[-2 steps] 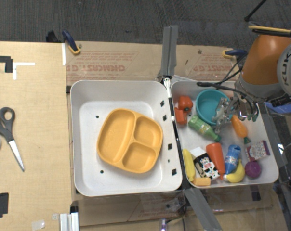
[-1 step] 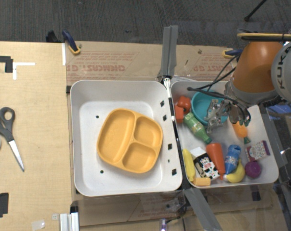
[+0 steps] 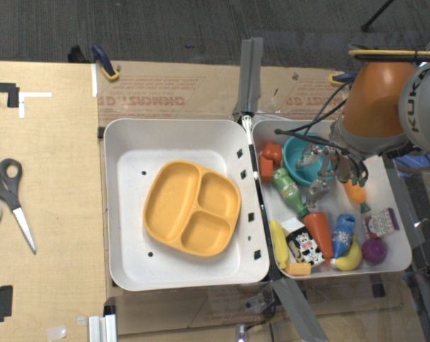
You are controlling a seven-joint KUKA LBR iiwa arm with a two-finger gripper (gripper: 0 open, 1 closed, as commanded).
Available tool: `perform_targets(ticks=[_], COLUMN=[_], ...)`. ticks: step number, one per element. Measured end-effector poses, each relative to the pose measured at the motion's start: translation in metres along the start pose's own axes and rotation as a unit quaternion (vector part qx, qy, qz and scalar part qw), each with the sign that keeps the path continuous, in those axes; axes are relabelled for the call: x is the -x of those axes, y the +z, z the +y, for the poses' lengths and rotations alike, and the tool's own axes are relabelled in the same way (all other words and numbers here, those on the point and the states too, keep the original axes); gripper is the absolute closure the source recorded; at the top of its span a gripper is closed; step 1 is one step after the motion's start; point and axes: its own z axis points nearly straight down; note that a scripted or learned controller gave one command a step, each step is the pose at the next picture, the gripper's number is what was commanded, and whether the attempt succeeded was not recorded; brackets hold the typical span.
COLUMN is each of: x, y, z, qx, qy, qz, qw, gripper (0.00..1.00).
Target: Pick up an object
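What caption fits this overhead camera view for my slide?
Robot arm lowers its gripper over a toy-filled right bin, by a teal bowl; the left bin holds a yellow divided plate.

Grey arm (image 3: 421,112), orange band (image 3: 375,102) — black cables, metal claw (image 3: 327,173)

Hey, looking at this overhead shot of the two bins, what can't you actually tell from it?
- Hand: its fingers blur into the teal bowl and cables, so whether it grips anything cannot be told.
- Teal bowl: its right part is covered by the hand.
- Arm: cut off by the right edge.
- Carton: print too small to read.
- Scissors: left handle cut off by the left edge.
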Motion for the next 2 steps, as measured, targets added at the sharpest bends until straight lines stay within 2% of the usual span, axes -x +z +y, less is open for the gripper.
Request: perform_targets(ticks=[1, 2], x=[0.0184, 0.0147], y=[-0.0008, -0.0092], z=[-0.0819, -0.0815], qx=[0.0, 0.002], qy=[0.013, 0.012], qz=[-0.001, 0.009], qw=[0.9999, 0.9999], gripper=[0.0, 1.0])
